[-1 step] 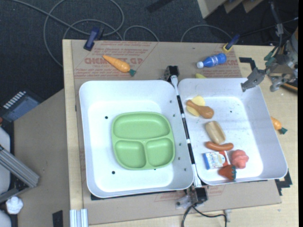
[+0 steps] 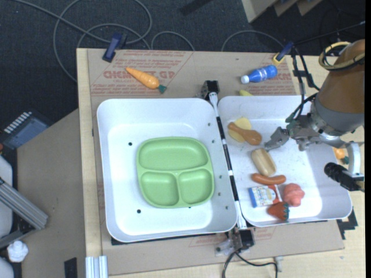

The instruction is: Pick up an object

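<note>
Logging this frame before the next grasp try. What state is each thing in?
tool: above the right bin, holding nothing
green tray: flat in the left bin, compartments bare
blue bottle: lying on its side, outside the bins
toy carrot: lying on the bench, outside the bins
hot dog: lying in the right bin

White bins (image 2: 116, 155); pale green tray (image 2: 174, 171); orange carrot (image 2: 143, 77) with a green tip; blue-and-white bottle (image 2: 259, 74); tan bun (image 2: 263, 161); red sausage (image 2: 268, 179); pink lump (image 2: 294, 194); red strawberry (image 2: 279, 211); blue-and-white carton (image 2: 262, 196); brown hot dog (image 2: 245, 134) beside a yellow piece (image 2: 242, 123); grey arm (image 2: 342, 106) with an orange band; tan board (image 2: 145, 68) printed in red.
</note>
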Controlling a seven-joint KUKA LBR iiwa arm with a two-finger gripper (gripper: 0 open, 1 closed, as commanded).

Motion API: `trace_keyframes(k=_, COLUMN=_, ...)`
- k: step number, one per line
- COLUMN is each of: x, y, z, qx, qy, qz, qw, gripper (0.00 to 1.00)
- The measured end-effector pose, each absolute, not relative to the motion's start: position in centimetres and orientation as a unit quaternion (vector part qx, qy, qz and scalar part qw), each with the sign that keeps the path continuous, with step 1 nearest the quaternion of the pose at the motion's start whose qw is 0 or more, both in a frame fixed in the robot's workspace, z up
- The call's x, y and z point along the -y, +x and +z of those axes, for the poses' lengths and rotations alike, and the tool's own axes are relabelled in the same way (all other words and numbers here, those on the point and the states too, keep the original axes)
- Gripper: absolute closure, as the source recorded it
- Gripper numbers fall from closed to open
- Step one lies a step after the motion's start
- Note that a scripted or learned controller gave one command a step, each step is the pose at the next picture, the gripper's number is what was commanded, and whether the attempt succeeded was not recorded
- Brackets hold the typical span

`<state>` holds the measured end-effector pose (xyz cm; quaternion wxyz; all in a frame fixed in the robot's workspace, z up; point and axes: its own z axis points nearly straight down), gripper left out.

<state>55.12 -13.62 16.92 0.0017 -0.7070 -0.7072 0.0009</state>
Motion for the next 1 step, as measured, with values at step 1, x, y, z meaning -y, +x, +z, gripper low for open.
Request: trace_keyframes(k=1, x=10.89, y=53.67, z=8.42, qx=0.707, qy=-0.707, qz=0.0002, qw=0.001, gripper=0.0)
